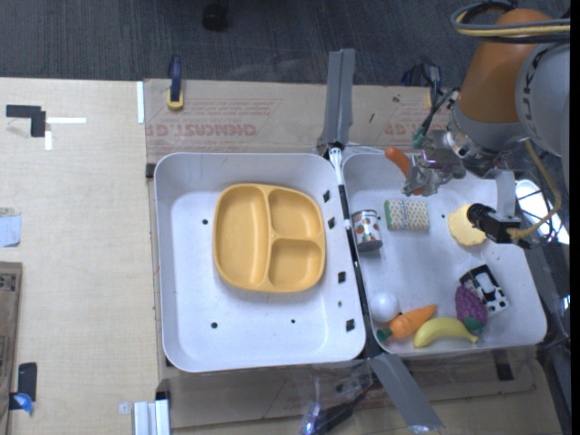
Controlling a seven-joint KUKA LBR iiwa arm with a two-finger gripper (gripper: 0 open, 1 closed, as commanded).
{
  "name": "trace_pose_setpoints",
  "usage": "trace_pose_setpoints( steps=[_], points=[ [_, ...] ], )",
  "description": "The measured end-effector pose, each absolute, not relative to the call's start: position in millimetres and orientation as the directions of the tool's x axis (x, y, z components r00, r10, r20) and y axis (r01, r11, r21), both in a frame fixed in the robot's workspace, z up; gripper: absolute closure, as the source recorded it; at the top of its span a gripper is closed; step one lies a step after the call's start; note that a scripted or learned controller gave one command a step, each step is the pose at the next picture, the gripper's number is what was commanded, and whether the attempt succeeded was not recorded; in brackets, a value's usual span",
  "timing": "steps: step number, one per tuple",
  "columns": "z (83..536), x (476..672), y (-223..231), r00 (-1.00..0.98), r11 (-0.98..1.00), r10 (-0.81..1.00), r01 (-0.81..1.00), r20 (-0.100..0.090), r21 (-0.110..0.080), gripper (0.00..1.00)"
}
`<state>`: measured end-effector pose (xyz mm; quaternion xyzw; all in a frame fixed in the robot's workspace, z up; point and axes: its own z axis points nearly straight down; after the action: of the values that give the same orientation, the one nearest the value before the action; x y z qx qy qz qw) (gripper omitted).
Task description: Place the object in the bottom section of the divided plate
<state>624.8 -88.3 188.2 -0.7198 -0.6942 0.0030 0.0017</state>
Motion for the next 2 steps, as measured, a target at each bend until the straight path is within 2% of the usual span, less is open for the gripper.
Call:
trace_pose_setpoints(
  steps=[1, 2],
  points=[
    [238.2, 599.4, 5.1, -0.024, 0.024, 1.0, 1.0, -0.002, -0.007, 1.0],
    [186.9, 600.9, 79.0, 0.087, -0.087, 0.996, 0.996, -0.003, -0.009, 1.0]
  ],
)
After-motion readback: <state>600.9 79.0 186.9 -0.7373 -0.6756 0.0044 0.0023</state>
